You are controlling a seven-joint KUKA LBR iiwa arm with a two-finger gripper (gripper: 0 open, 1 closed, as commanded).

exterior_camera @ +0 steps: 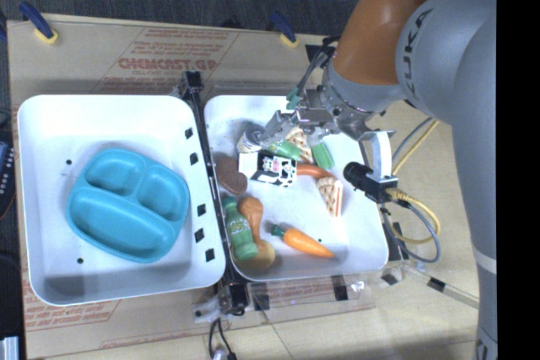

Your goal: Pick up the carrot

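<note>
The arm reaches in from the right; its claw [283, 124] hangs over the right bin's [371, 244] upper clutter, well apart from the carrot [305, 242]. Claw state: cannot tell.

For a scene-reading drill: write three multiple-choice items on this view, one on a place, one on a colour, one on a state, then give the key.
1. Where does the carrot lie?
A. right bin, near front rim
B. left bin
C. on the bench

2. What colour is the divided tray in the left bin?
A. red
B. blue
C. yellow

3. How does the green bottle rest?
A. standing upright
B. lying on its side
C. hanging from the gripper

Key: 1 A, it lies by the right bin's front wall; 2 B, the tray is light blue; 3 B, it lies flat beside the divider.
</note>
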